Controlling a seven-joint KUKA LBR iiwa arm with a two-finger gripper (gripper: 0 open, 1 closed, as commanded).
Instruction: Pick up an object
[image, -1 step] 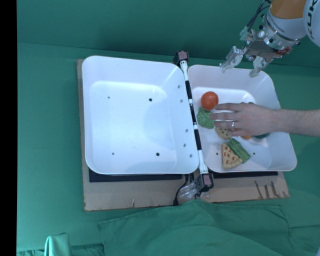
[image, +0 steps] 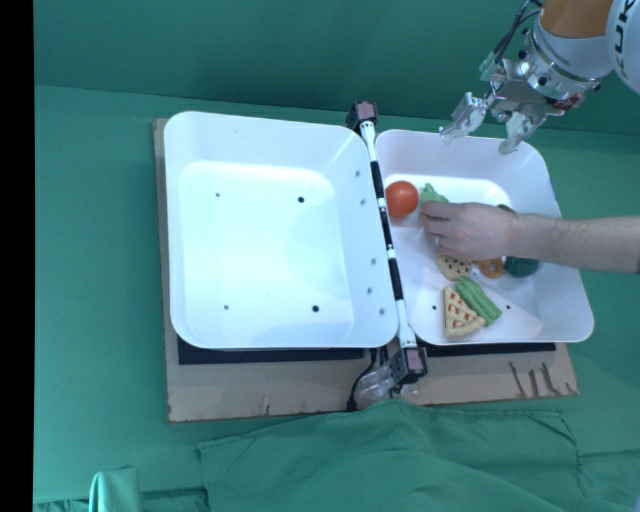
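Gripper (image: 492, 118): up above the far edge of the right bin, well clear of the food; its two fingers stand spread wide with nothing between them.
Arm (image: 575, 30): grey with an orange band, coming in at the far right corner.
Right bin (image: 560, 300): white, shallow, holds all the food.
Left bin (image: 260, 240): white, just beside the right bin, parted from it by a black-and-white bar (image: 385, 225).
Hand (image: 470, 230): a person's bare hand and forearm reaching in from the right, lying over the middle of the right bin, fingers toward the left.
Tomato (image: 401, 198): red and round, at the left side of the right bin, near the bar, just left of the fingertips.
Green piece (image: 433, 193): just right of the tomato, touching the fingers; I cannot tell what it is.
Waffle wedge (image: 459, 313): yellow triangle at the near side of the right bin.
Bean pod (image: 479, 299): green, lying against the wedge's right edge.
Round waffle (image: 453, 266): just near of the hand, partly under it.
Orange ring (image: 491, 267): right of the round waffle.
Dark green item (image: 521, 265): under the wrist, mostly hidden.
Board (image: 300, 395): brown cardboard under both bins, on green cloth (image: 90, 300).
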